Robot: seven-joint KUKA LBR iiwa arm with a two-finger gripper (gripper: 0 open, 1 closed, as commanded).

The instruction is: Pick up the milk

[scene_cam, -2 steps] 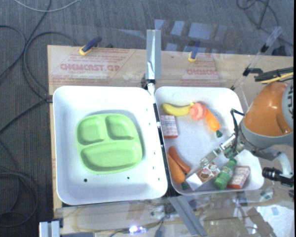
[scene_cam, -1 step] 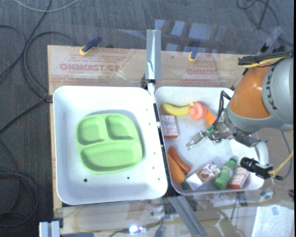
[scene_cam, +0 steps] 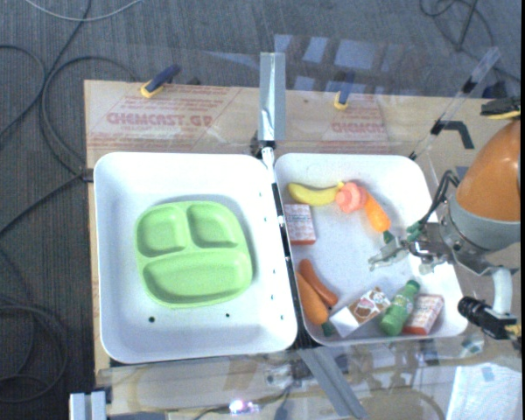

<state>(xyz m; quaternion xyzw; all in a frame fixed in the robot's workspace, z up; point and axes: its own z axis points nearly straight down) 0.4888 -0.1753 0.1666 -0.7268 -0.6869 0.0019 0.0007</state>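
The gripper (scene_cam: pixel 392 254) hangs with fingers spread wide, holding nothing, over the right bin (scene_cam: pixel 417 175). The milk carton (scene_cam: pixel 367 307) lies at its 7 o'clock, beside a green bottle (scene_cam: pixel 400 308).

A robotics lab: clamped board (scene_cam: pixel 201 116) on grey carpet, loose cables (scene_cam: pixel 35 173), toy food bins (scene_cam: pixel 114 191)

Tray (scene_cam: pixel 194 254) in left bin (scene_cam: pixel 114 234); milk (scene_cam: pixel 368 305) in right bin (scene_cam: pixel 411 178), beside bottle (scene_cam: pixel 400 309).

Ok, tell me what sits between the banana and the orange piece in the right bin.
The camera view shows a pink piece there, between the banana and the orange piece.
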